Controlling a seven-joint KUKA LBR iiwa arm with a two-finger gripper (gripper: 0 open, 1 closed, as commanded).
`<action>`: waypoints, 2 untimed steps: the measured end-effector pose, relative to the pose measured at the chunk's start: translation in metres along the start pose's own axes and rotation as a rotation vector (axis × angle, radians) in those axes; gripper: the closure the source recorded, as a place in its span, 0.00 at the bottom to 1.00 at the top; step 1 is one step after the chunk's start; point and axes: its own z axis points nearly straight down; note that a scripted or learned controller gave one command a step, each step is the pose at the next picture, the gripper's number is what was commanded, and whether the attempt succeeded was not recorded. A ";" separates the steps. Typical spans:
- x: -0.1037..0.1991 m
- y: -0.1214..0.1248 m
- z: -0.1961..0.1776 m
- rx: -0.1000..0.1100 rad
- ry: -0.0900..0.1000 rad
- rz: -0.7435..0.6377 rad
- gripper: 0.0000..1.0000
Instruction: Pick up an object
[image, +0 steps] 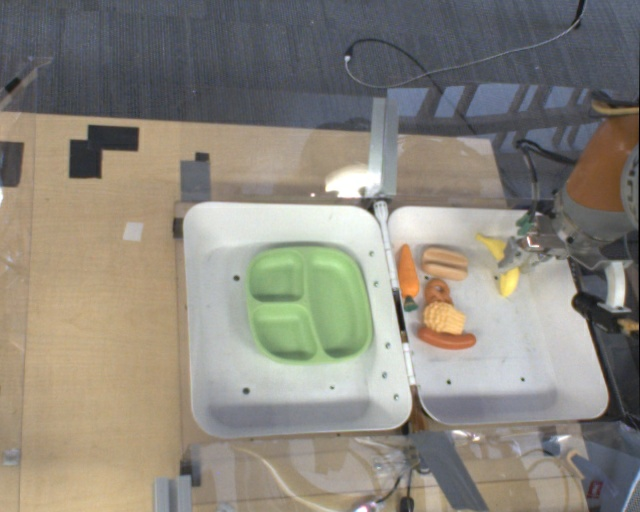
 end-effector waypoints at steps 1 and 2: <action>0.015 -0.020 -0.102 0.009 0.003 0.135 1.00; 0.015 -0.020 -0.101 0.010 0.003 0.134 0.00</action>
